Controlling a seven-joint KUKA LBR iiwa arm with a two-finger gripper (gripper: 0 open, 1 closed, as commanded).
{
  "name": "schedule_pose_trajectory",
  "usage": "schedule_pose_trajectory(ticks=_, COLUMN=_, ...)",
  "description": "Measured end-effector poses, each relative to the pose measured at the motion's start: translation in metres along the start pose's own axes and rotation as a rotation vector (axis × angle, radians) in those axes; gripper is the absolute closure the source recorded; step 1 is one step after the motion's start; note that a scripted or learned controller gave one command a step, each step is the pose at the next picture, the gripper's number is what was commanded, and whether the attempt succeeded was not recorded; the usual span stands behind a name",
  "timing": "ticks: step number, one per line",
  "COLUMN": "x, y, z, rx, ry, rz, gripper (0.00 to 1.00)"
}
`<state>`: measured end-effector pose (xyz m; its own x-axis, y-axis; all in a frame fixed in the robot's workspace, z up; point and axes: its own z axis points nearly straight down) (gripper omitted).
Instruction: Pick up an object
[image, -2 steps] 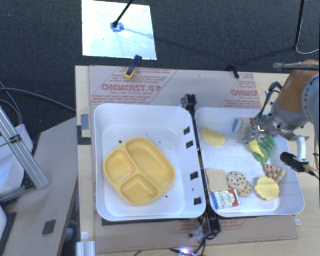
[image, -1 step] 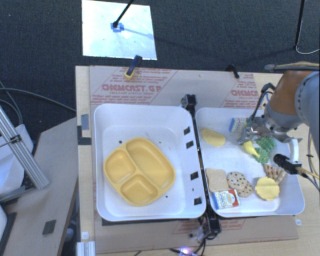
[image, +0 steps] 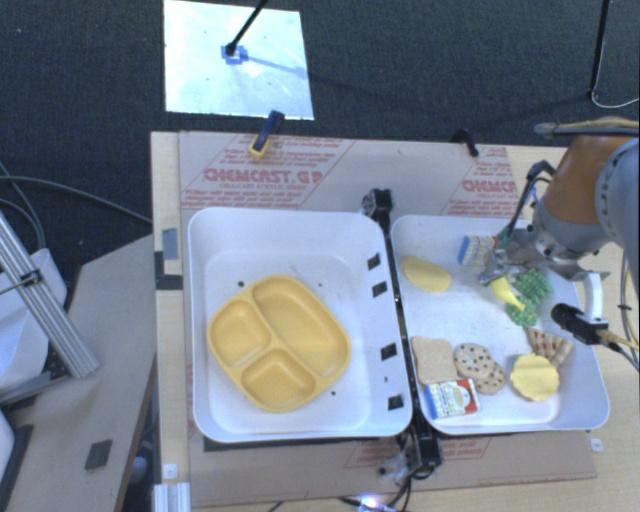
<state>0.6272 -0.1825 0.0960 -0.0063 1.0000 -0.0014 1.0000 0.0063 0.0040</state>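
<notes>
Nearest the camera, a red-labelled carton (image: 452, 399) is seen in the right bin (image: 590, 400); the gripper (image: 503, 263) (finger state cannot be told) is lowered beside green broccoli (image: 530, 292)

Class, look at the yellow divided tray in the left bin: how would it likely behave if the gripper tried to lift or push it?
The yellow divided tray looks like moulded plastic, so probably stiff and light for its size. It lies flat in the left bin, so it should slide rather than tip or roll. Its low, rounded rim may give the fingers little to pinch, so it could slip.
</notes>
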Motion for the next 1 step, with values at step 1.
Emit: schedule_pose_trajectory(ticks=1, x=0.0131, y=-0.0212, z=0.0122, rx=0.005, ry=0.001, rz=0.005, gripper=1.00)
